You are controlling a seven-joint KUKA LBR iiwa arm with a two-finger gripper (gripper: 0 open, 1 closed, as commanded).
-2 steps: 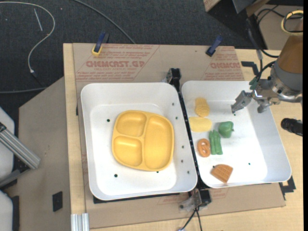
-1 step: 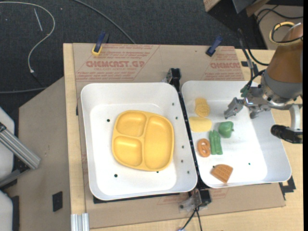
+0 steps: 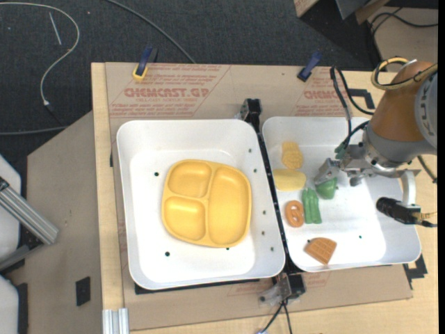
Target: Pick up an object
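Gripper (image 3: 325, 184) low in right bin (image 3: 389, 252), finger state unclear, green toy (image 3: 311, 207), pretzel (image 3: 294, 213), yellow block (image 3: 289, 180) crowding beside

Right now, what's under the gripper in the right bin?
The gripper hangs over the top end of a green toy, hiding that end. An orange pretzel lies beside it on the right bin floor.

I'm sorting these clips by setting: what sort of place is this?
Most likely a robotics lab test bench: two white bins clamped to a cardboard-covered bench, toy food such as a pretzel, and loose cables on dark carpet.
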